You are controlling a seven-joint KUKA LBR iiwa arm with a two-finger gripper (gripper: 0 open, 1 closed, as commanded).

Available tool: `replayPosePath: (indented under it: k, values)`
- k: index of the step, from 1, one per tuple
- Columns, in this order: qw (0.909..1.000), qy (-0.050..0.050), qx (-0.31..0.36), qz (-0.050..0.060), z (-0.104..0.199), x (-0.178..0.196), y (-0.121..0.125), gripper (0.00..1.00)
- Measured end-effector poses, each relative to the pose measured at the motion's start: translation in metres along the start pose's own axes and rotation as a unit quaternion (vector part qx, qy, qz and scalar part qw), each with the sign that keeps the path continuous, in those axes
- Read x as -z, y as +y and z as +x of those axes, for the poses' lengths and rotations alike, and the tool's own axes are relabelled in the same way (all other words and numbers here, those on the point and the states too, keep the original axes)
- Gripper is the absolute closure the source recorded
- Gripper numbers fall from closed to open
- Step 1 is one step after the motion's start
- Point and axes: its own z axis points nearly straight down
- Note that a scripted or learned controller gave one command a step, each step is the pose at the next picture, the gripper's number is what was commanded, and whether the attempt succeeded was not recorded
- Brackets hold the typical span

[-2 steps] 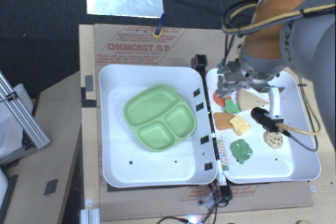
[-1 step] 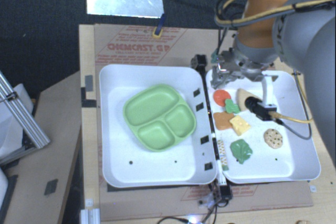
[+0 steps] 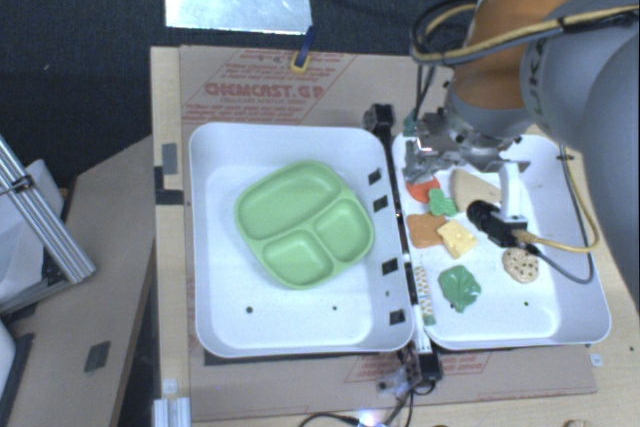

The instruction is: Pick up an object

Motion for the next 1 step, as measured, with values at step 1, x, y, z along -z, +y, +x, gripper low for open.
replayPosePath:
  k: [1]
  values:
    - [1.0000,0.000,0.002,-0.001,0.0068,-0.0014,0.0015,1.00]
